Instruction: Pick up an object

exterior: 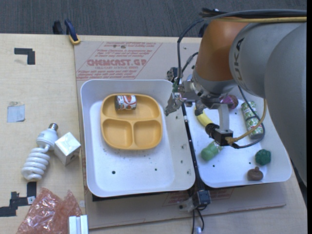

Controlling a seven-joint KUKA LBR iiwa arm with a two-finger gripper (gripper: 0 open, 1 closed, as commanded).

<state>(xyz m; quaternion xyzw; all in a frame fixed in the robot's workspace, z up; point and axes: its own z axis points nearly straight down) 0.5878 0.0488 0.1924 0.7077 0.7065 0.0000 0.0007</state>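
My gripper (174, 100) hangs over the divide between the two bins, at the right edge of the left bin (97, 174). Nothing shows in its grasp. The left bin holds a yellow divided plate (131, 126) with a small red-and-white can (126, 103) lying in its top compartment, left of the gripper. In the right bin (234, 180) lie a yellow piece (202, 118), a light green lump (209, 151), a dark green lump (263, 156), a brown lump (254, 173), a green-patterned can (251, 118) and a purple item (229, 101), partly hidden by the arm.
The bulky grey and orange arm covers the upper right bin. Outside the bins, on the bench's left, lie a spiral light bulb (39, 152), a white cube (67, 146) and a crumpled red bag (46, 211). A blue clamp (70, 30) sits at the back.
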